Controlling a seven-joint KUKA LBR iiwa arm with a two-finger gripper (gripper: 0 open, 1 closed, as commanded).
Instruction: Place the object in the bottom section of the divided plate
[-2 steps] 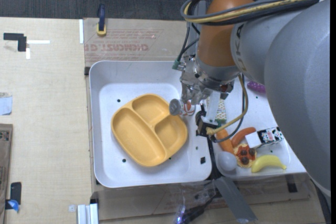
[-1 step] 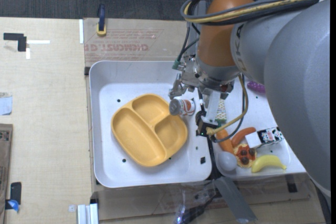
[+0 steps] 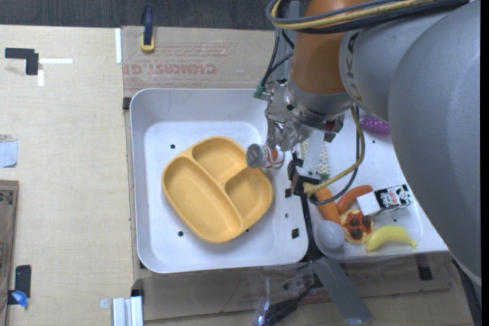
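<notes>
A yellow divided plate (image 3: 216,189) lies in the left white bin (image 3: 153,240). It has one long section on its left side and two smaller ones at its top and right. My gripper (image 3: 273,152) reaches down over the plate's upper right rim. It is shut on a small silver can with a red and white label (image 3: 262,156), which lies sideways between the fingertips. The can hangs at the rim, between the plate's top and right sections. The wrist and orange band (image 3: 325,42) hide the bin wall behind them.
The right bin (image 3: 428,237) holds a banana (image 3: 391,238), a carrot (image 3: 348,197), a pizza slice (image 3: 356,224), a white egg (image 3: 331,234), a small milk carton (image 3: 386,199) and a purple item (image 3: 374,124). A divider wall (image 3: 299,221) separates the bins. Cardboard (image 3: 191,61) lies behind the left bin.
</notes>
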